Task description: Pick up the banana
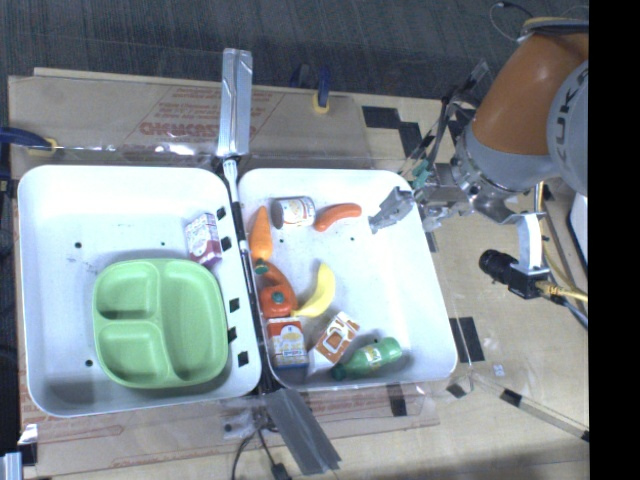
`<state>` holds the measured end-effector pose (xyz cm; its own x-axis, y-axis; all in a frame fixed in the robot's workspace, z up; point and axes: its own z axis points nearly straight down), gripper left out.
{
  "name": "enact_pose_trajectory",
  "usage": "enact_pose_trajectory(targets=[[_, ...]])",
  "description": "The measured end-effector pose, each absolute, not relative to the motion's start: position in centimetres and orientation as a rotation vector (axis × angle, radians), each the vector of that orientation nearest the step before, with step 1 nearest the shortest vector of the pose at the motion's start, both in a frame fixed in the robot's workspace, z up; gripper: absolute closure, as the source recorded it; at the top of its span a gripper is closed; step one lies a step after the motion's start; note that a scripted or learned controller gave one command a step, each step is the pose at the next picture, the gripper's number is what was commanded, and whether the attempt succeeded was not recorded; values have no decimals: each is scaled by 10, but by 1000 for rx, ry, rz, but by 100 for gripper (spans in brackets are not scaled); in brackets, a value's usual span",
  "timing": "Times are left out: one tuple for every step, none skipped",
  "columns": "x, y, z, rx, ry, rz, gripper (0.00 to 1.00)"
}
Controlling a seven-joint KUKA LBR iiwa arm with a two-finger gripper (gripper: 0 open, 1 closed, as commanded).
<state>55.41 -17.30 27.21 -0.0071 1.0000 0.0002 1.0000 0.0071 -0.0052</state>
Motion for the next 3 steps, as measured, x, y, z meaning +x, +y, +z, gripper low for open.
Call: enact_pose_trajectory(targets=[[568,-181,93,-2123,-2311,4,0],[539,-109,162,-1961,-2449,2,0],[519,-122,94,-1691,-2652,-1,0]])
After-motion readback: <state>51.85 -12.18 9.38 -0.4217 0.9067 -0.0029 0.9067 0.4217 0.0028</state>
